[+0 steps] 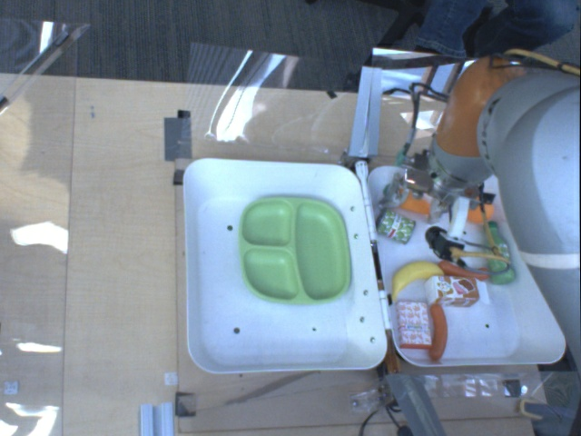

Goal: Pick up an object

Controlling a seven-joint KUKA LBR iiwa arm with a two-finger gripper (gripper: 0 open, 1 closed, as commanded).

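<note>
Hand (423,192) just above green packet (396,226)

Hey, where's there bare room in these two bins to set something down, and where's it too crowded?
The left bin has bare floor in a ring around the green divided plate, widest along its near edge. In the right bin, the near right corner is bare, beside the sausage. Its far half is crowded: banana, packets and the gripper.

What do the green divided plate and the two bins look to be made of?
Green divided plate: likely moulded plastic, matte to satin, going by its even colour and soft rounded compartment edges. Left bin and right bin: probably thin formed plastic, smooth white, with rounded corners and a faint sheen.
</note>
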